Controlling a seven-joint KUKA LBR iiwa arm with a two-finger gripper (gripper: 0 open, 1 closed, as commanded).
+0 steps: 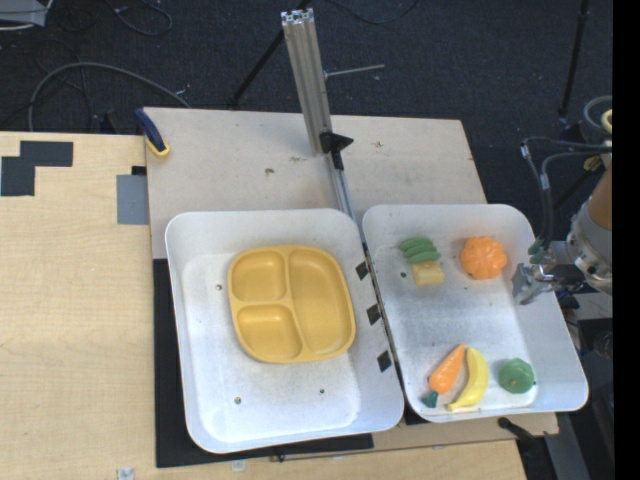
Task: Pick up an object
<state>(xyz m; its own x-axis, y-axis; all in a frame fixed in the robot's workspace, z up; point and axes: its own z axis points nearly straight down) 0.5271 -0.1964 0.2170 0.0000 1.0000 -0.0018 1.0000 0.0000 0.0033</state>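
gripper (532,280): at the right rim of the right bin (470,313), hanging just over the edge, nothing seen between its parts; whether it is released or clenched cannot be told from this slanted view. arm (600,230) enters from the right, only its wrist end in frame.

candidate objects, right bin, nearest first:
- orange fruit (483,257): upper part of the bin, near the gripper. round, likely light hollow plastic, smooth; best taken across its middle, since a high grip would probably slide off.
- green round piece (516,375): lower right corner, close to the wall, which may crowd one side of a grasp.
- banana (471,380): lower part, touching the carrot (447,369) along its side. both long and narrow; a grip across the short width suits them, though the pair lying together may get nudged.
- green and pale yellow piece (422,259): upper left of the bin, standing apart, small and blocky.

left bin (200,388): holds a yellow divided plate (292,302), three compartments, lying flat; thin rim, judged hard to take from above.

both bins sit side by side on the bench (240,158).
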